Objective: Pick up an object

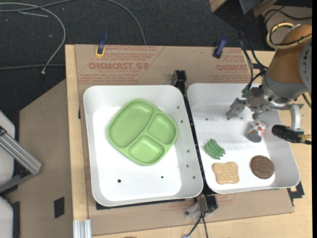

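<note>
My gripper [246,110] hangs over the upper part of the right bin [208,100], its two fingers spread apart with nothing between them. Just below and to its right lies a small grey cup with a patterned side [255,130], tipped over. A green leafy piece [214,148] lies in the middle of the bin. A tan cracker-like square [226,172] and a round brown cookie [261,166] sit near the bin's front edge.
The left bin [99,133] holds a green three-part plate [142,131]. A black divider [190,133] runs between the bins. Blue clamps [102,43] hold the cardboard base at the back. Cables lie on the dark floor at the upper left.
</note>
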`<move>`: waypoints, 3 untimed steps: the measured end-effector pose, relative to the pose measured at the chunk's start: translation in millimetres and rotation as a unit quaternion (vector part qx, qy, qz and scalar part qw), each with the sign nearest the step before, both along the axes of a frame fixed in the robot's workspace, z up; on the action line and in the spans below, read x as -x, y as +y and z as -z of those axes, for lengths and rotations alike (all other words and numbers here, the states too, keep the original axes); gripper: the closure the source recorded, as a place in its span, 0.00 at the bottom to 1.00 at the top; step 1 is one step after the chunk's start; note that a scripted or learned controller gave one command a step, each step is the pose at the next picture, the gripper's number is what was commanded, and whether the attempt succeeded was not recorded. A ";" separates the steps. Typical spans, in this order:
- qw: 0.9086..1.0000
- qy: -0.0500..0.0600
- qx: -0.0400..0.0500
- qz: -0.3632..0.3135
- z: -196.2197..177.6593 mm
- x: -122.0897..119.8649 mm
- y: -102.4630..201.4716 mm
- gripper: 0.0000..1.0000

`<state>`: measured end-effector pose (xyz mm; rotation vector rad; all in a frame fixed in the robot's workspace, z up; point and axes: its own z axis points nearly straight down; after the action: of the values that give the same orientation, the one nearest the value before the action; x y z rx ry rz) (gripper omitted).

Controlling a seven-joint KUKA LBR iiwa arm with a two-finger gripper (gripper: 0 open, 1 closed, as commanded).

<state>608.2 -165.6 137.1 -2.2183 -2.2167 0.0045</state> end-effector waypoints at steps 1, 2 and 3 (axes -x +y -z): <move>1.000 -0.004 0.001 -0.001 -14.4 -2.0 0.2 1.00; 1.000 -0.007 0.002 -0.001 -78.9 -2.6 -4.9 1.00; 1.000 -0.006 0.002 -0.001 -107.2 -3.7 -5.1 1.00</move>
<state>611.9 -170.8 244.3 -2.2238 -2.2255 -0.0040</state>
